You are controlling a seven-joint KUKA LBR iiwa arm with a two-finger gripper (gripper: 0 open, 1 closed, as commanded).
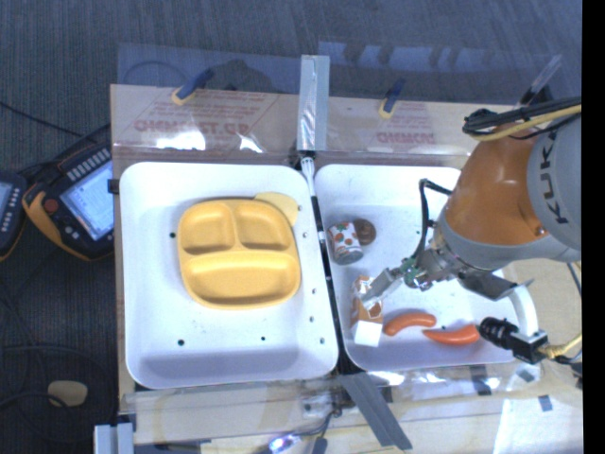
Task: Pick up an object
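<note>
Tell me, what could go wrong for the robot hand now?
1. The hand is low among crowded things in the right bin: a small brown and white item, a white cube and a hot dog. It might knock them instead of catching one.
2. The orange pepper lies against the hot dog, so both could get dragged together.

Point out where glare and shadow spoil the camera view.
Camera view: glare whitens the clear sheet behind the left bin and the front rim of the right bin; the arm casts a soft shadow onto the right bin's floor; the yellow divided plate is evenly lit; the gripper looks slightly soft.
</note>
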